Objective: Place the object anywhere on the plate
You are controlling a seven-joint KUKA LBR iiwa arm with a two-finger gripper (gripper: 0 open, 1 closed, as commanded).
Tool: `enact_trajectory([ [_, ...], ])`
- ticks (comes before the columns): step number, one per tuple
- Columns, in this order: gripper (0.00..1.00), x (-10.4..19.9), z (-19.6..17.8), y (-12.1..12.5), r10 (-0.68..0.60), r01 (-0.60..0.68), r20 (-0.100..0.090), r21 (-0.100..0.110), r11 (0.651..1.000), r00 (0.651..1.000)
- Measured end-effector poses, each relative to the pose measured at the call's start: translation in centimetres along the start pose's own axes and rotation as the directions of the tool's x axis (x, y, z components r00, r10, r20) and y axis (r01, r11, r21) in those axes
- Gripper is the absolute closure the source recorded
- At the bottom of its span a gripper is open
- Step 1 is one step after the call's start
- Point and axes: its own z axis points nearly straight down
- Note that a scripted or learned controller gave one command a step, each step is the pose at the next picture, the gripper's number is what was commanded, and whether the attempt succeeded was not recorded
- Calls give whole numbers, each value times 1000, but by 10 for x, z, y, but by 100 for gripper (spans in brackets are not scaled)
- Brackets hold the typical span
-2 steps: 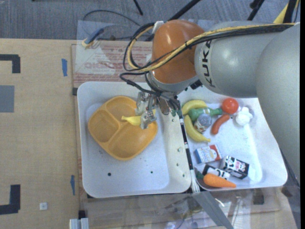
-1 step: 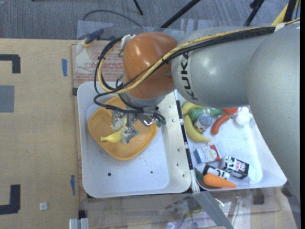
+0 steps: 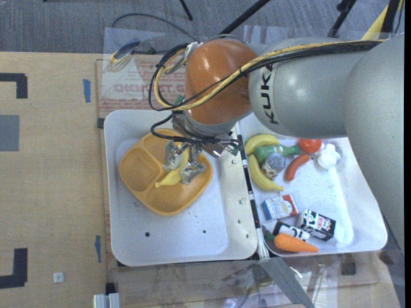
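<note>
Lying on the orange plate (image 3: 144, 172) in the left bin (image 3: 128, 236) is a small yellow object (image 3: 168, 178), a wedge-shaped piece resting near the plate's right side, close to the ridge that divides its compartments. The gripper (image 3: 183, 162) hangs directly over it, its metal fingers (image 3: 196, 169) reaching down around the piece's upper end; whether they are pinching the piece, spread or pressed together cannot be told from this slanted view, since the fingers and the object overlap. The grey arm (image 3: 321, 88) with its orange band (image 3: 215, 82) stretches in from the right and covers the far rim of both bins, while black and yellow cables (image 3: 167, 76) loop over the wrist.

Beyond the plate, the left bin's white floor shows a few small dark specks. In the right bin (image 3: 366, 217) lie a yellow banana (image 3: 260, 175), a green-tipped banana (image 3: 260, 141), a red chilli pepper (image 3: 297, 165), a red tomato (image 3: 309, 145), a white lump (image 3: 327, 158), a small milk carton (image 3: 280, 207), a black-and-white carton (image 3: 318, 223) and an orange carrot (image 3: 294, 243). These sit well apart from the plate, across the wall between the bins
</note>
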Motion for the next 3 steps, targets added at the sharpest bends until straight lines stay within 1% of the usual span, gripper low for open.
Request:
enact_trajectory([
  [1,100,30,-25,-32,-416,416,-8,2,909,909],
  [2,100,-7,-23,-46,-530,530,-8,2,848,848],
  [3,100,22,-24,-1,-540,540,-10,-2,842,841],
])
